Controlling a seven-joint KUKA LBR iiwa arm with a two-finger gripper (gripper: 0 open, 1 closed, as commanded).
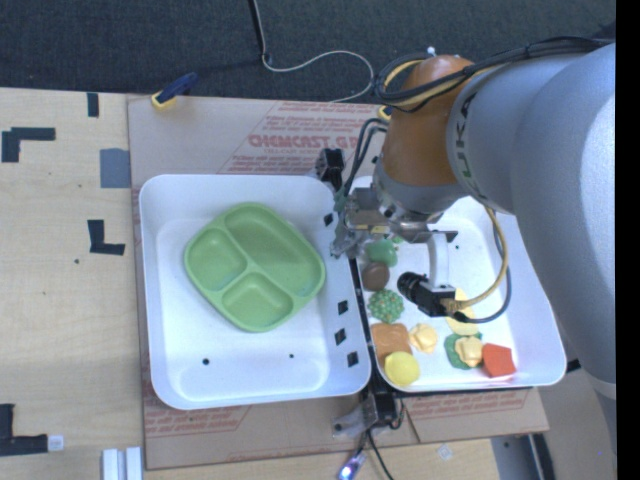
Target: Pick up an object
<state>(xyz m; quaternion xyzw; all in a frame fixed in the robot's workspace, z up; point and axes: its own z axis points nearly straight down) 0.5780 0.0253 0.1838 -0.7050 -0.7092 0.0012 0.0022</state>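
My gripper reaches down into the left part of the right bin, close to the divider between the bins. Right below it lie a small green piece and a brown round piece. Further toward the front sit a green broccoli-like piece, an orange block and a yellow ball. The grey arm with its orange band hides the back of the right bin.
The left bin holds a green divided plate. At the front of the right bin lie a small yellow piece, a green and yellow piece and a red-orange cube. A black part with a yellow cable hangs near the toys.
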